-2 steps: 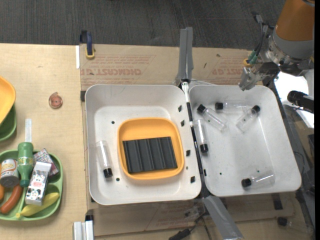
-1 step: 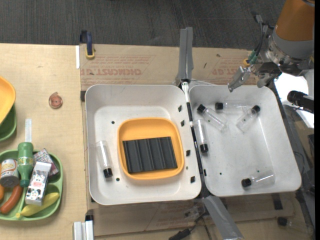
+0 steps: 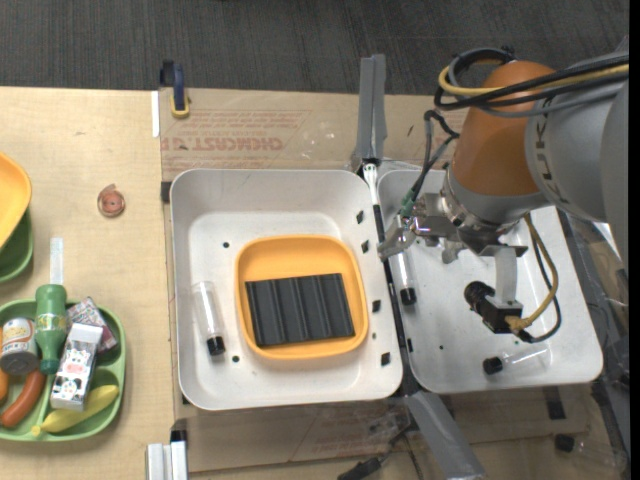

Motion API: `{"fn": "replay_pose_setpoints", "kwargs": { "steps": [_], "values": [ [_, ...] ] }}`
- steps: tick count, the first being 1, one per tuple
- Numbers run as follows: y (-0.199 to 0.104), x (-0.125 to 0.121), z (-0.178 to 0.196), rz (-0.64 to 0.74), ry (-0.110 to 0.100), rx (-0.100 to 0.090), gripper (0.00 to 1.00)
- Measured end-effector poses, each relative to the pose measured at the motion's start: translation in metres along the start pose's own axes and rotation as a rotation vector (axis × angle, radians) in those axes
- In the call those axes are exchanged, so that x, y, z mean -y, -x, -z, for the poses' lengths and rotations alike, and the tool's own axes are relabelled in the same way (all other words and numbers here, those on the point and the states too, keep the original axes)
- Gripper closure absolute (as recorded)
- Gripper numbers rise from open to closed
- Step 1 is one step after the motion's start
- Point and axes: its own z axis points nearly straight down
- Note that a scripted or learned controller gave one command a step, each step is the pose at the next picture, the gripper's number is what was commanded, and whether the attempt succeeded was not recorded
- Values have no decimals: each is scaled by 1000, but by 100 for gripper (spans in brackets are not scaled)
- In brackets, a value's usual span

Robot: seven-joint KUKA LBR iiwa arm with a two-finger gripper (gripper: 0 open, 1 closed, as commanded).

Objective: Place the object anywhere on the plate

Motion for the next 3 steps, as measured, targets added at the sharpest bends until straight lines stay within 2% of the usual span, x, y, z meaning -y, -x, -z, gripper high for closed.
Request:
{"fn": "replay_pose_setpoints", "kwargs": {
  "steps": [1, 2, 3],
  "values": [
    [53, -24, 1, -28, 3, 0, 0],
    [55, -24, 8, -31, 1, 1, 100],
    [85, -58, 16, 223, 5, 1, 100]
  ]
}}
